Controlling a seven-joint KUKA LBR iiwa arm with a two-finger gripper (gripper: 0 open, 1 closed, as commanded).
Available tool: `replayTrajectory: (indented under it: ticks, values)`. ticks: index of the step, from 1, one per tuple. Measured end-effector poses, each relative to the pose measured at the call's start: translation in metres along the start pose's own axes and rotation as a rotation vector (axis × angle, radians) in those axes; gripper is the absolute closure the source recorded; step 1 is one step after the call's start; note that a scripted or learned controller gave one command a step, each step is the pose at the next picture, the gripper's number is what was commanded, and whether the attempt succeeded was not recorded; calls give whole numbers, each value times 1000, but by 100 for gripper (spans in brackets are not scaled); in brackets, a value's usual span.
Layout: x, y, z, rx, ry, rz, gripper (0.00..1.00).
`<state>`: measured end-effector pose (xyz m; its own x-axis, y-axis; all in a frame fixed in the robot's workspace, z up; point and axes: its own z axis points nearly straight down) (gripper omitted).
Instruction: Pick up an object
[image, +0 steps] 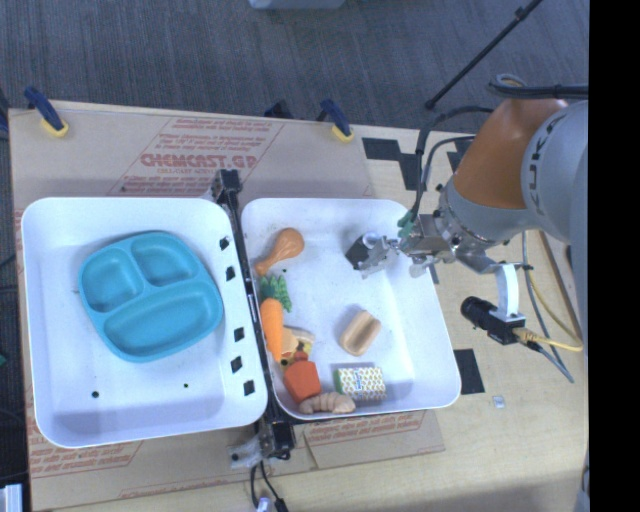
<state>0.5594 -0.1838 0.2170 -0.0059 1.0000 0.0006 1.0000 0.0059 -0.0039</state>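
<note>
The right bin (420, 330) holds toy food. A chicken drumstick (279, 248) lies at its upper left. Down the left wall run a carrot with green top (271, 318), a red piece (302, 380) and a shrimp-like piece (328, 404). A tan bread roll (359, 331) sits near the middle, and a patterned block (361, 381) lies at the front. My gripper (362, 254) hangs over the bin's upper middle, above bare floor, right of the drumstick and above the roll. Nothing shows between its fingers.
The left bin (60, 390) holds a blue divided plate (150, 294). Black clips run along the seam between the bins (238, 300). The arm's orange band (500, 150) and cables stand right of the right bin. Cardboard lies under both bins.
</note>
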Motion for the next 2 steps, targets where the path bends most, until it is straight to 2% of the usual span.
replayTrajectory:
  ticks: [1, 2]
  values:
    - [5, 46, 124, -1, 0, 119, 0]
    - [-23, 82, 125, -1, 0, 61, 0]
